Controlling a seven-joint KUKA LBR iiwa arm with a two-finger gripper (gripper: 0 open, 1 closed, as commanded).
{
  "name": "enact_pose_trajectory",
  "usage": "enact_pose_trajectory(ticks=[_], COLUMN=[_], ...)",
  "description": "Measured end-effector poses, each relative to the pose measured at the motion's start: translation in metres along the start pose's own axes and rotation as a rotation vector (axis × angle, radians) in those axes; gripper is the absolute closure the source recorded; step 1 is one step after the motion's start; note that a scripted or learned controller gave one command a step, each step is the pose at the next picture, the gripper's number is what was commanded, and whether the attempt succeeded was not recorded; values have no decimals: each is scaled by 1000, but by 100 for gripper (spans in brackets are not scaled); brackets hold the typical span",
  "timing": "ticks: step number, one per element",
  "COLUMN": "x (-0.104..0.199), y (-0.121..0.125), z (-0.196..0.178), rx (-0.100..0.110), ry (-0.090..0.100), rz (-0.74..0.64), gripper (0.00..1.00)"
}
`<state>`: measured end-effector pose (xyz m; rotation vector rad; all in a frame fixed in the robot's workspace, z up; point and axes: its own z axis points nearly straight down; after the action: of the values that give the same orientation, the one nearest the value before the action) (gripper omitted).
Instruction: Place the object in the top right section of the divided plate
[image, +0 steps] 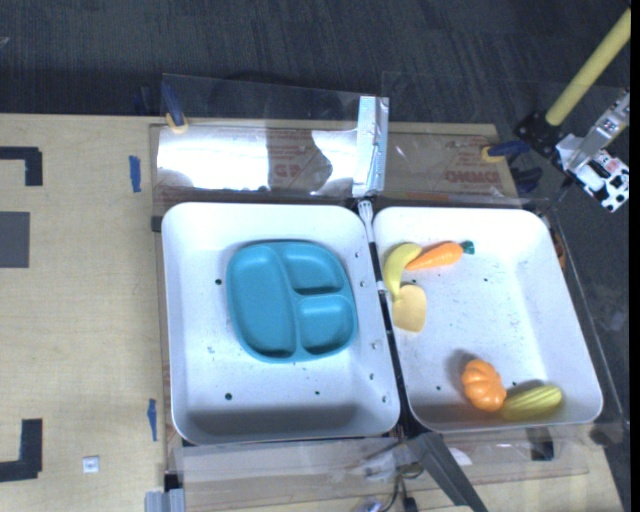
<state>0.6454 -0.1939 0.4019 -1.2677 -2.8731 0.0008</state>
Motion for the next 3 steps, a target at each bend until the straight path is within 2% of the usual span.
enact_pose_trajectory(ticks=[1, 2, 3], x=[-34, -9, -8], y=[-7, -3, 0], z=[-21, 25, -37], rx=[-4, -2, -3], ry=[-10, -3, -15], rz=[-429, -616, -1111], gripper=[100, 100, 100])
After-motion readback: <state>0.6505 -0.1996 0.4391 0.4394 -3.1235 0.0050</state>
